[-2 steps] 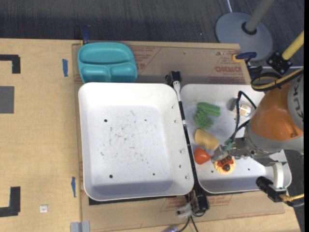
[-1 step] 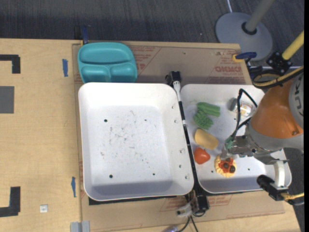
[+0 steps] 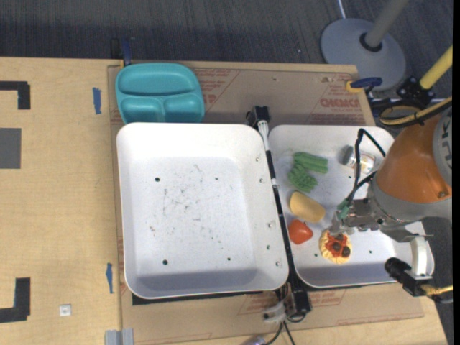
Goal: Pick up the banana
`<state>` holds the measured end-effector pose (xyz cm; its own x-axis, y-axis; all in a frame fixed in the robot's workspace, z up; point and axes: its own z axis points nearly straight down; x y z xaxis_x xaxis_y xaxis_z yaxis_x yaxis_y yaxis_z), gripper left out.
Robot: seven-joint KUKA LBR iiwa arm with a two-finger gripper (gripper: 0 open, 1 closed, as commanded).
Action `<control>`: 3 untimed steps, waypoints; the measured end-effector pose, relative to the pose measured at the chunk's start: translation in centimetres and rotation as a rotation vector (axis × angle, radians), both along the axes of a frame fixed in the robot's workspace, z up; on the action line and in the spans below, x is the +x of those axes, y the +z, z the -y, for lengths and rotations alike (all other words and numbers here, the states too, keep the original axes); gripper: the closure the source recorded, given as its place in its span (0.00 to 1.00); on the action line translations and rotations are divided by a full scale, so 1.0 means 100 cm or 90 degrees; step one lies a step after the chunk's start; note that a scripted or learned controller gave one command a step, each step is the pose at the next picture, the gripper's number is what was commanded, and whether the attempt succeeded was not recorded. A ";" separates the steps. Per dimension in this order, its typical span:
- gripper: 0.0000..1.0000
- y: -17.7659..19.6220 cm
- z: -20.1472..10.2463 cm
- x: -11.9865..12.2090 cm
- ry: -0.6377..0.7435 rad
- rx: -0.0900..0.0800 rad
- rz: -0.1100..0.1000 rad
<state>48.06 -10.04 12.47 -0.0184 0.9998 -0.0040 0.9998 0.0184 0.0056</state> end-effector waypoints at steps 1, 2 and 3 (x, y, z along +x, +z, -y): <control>1.00 0.010 0.000 0.001 0.000 -0.001 0.001; 1.00 0.020 0.000 0.001 0.000 -0.001 0.003; 1.00 0.029 0.000 0.002 0.001 -0.002 0.005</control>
<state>48.29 -10.04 15.40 -0.0192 0.9998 -0.0071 0.9997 0.0193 0.0127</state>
